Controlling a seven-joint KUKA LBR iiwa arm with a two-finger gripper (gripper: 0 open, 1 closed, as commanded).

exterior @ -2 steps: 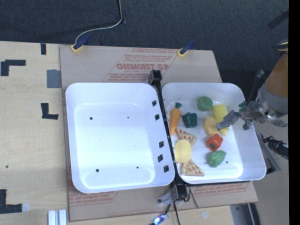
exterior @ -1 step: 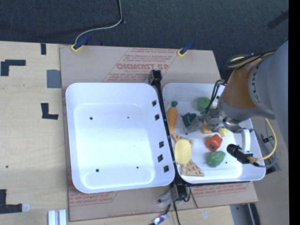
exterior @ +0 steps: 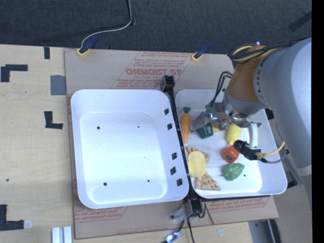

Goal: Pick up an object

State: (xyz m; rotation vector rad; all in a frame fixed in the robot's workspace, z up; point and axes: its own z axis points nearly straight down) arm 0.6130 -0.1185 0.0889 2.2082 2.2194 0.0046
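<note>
my claw (exterior: 206,121) hangs over the right bin (exterior: 271,184), touching a dark green object (exterior: 205,131) just right of the carrot (exterior: 185,127) (grip state: i cannot tell); yellow piece (exterior: 233,133) lies beyond.

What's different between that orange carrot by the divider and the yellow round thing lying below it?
The carrot is orange, long and narrow with a green top, and lies lengthwise along the divider. The yellow round thing is pale yellow, plump and oval, and it looks wider than the carrot. The carrot sits farther up the right bin, the yellow piece nearer its front edge. Both lie in that bin, against its left side.
</note>
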